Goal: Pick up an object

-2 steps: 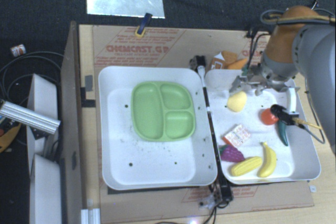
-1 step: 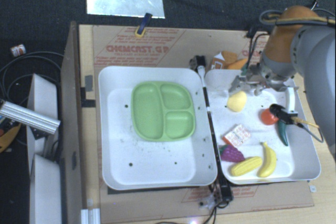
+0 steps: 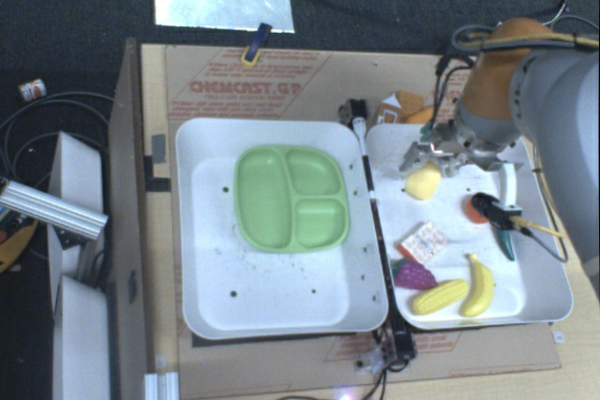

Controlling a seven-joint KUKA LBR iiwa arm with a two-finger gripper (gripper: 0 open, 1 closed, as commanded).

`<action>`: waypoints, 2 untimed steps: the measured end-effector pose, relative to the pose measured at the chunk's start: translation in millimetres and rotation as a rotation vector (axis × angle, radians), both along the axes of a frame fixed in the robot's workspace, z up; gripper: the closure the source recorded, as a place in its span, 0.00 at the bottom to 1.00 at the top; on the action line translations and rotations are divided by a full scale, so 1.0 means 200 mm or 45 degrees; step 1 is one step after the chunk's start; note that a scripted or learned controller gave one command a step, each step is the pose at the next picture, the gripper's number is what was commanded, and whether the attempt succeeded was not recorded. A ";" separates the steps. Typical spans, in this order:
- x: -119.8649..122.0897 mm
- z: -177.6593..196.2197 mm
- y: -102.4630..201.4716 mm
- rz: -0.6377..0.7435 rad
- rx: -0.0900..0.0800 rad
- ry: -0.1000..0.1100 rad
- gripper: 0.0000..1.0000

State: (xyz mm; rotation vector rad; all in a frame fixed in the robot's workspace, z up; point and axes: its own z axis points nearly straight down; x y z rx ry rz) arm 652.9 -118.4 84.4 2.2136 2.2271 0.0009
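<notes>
My gripper [image 3: 434, 158] hangs over the back left part of the right bin [image 3: 553, 295], just above and touching-close to a pale yellow lemon-like ball [image 3: 423, 184]. Nothing shows held in it. Further forward in the same bin lie a red-and-white packet [image 3: 427, 244], a purple bunch of grapes [image 3: 413, 274], a yellow corn cob [image 3: 439, 297] and a banana [image 3: 478, 286]. A small red object [image 3: 475, 214] sits to the right of the ball.
The left bin [image 3: 211, 295] holds a green divided plate [image 3: 290, 199]. An orange item [image 3: 413, 107] lies on the cardboard behind the right bin. The grey arm [image 3: 553, 98] covers the bin's back right corner.
</notes>
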 end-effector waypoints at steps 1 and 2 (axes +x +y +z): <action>0.01 0.07 0.00 0.001 -0.001 -0.008 1.00; 0.01 0.06 -0.01 0.002 -0.002 -0.007 0.00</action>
